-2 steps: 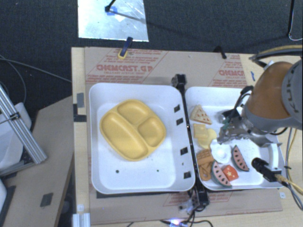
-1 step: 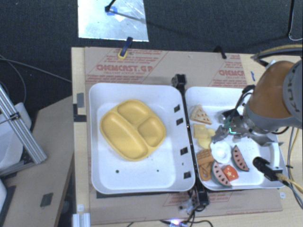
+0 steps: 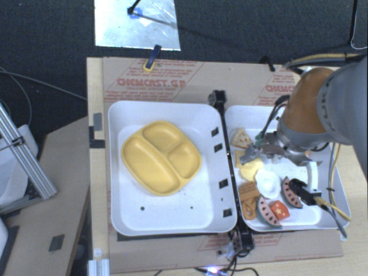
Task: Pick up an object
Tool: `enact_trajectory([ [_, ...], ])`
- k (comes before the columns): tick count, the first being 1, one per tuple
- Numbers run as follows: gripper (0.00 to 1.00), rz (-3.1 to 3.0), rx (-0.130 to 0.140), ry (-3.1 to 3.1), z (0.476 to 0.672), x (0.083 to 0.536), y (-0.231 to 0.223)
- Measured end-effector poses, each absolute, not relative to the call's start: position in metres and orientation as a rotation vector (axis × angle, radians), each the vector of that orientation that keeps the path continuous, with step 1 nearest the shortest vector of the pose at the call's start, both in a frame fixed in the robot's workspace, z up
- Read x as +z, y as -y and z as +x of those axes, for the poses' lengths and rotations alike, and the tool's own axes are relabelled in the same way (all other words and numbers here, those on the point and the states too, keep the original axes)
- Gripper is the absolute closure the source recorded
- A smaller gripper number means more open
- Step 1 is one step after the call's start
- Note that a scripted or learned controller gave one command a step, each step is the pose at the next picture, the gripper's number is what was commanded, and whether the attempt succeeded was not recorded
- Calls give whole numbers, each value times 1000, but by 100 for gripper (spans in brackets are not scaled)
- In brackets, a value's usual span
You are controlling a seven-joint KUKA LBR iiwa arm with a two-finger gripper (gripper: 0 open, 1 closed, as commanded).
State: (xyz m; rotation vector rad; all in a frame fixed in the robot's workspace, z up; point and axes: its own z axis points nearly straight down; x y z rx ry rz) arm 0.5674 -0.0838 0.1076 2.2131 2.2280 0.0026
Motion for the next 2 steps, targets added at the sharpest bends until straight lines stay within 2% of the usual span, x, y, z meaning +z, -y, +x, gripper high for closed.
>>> enact_trajectory([
  [1,0,2214,7,-2229,499,190,44],
  [2,100,2213,5,-2227,501,196,46],
])
